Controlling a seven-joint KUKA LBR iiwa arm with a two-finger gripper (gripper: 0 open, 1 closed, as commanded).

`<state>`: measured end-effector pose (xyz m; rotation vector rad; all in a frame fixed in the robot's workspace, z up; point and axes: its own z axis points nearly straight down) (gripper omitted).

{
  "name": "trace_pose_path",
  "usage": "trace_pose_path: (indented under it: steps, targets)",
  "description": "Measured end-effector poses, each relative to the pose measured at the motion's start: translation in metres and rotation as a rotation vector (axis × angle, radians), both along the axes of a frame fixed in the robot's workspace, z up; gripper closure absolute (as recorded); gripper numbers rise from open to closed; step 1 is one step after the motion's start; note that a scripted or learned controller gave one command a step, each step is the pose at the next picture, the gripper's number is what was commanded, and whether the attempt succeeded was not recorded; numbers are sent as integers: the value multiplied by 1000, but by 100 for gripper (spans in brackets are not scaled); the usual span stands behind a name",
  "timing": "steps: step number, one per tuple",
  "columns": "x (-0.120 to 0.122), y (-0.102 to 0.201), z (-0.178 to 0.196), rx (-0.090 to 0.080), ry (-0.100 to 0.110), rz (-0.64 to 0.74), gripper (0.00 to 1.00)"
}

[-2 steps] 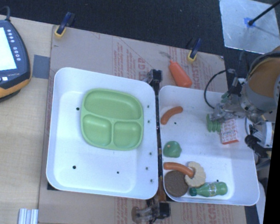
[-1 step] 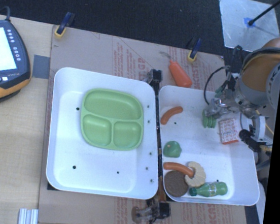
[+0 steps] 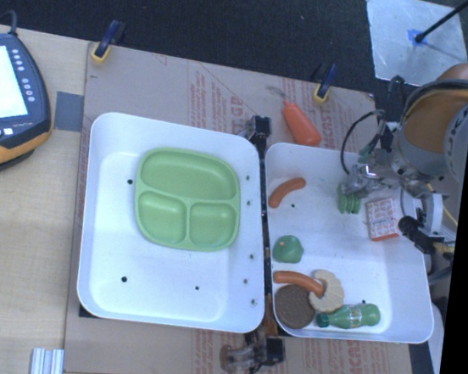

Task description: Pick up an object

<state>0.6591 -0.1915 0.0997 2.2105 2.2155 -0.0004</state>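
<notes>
Wooden bench [image 3: 6,229] is carrying a cardboard sheet with two white bins; left bin [image 3: 103,207] is holding a green three-compartment plastic tray [image 3: 188,199]; right bin [image 3: 401,281] is holding an orange sausage [image 3: 286,190], a round green piece [image 3: 287,249], a small green bottle [image 3: 349,316]; gripper [image 3: 355,188] is hanging over a small green block [image 3: 349,201] at the bin's far side, grip state impossible to tell.

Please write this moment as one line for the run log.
arm: over right white bin | gripper: on small green object, hold unconfirmed | left white bin: green divided plastic tray
</notes>
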Motion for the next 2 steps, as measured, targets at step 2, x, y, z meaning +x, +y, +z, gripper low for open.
trace_pose_path:
  steps: [2]
  targets:
    - [0, 14, 1, 5, 3, 3, 0]
